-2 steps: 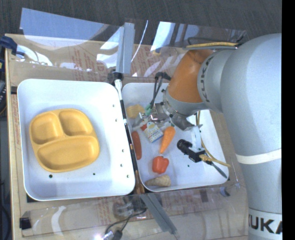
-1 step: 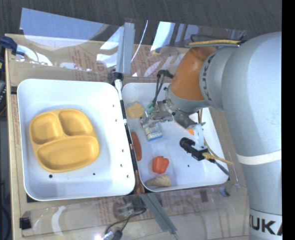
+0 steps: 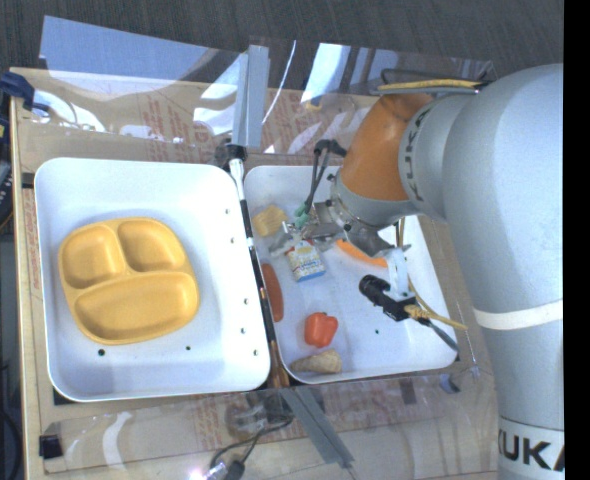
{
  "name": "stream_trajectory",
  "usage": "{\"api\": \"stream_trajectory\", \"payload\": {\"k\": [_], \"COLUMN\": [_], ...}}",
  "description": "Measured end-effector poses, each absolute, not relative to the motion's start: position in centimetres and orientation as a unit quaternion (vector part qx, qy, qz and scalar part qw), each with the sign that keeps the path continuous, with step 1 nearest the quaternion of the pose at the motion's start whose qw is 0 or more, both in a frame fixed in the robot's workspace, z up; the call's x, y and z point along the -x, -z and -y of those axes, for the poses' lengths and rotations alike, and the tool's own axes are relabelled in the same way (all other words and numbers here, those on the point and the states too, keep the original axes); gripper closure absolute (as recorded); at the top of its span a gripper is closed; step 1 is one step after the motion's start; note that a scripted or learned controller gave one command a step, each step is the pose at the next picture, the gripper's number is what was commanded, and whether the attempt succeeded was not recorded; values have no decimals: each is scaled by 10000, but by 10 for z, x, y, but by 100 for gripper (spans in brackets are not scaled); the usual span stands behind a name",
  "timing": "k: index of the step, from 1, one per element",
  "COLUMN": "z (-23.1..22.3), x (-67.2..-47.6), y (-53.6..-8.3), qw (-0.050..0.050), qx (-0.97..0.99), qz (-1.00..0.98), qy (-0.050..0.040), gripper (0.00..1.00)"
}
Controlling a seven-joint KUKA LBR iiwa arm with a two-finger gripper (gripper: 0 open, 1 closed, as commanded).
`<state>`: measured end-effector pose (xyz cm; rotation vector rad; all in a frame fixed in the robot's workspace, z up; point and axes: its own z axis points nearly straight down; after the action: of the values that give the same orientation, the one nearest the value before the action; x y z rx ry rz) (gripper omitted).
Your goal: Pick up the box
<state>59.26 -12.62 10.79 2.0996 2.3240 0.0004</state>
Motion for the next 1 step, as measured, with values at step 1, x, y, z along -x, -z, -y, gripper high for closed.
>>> {"api": "stream_trajectory", "payload": {"k": [1], "z": [126], "x": [-593], "y": [-118], "qw": [54], "qx": [-6678], "qz": [-7443], "qy": [13], "gripper": [100]}}
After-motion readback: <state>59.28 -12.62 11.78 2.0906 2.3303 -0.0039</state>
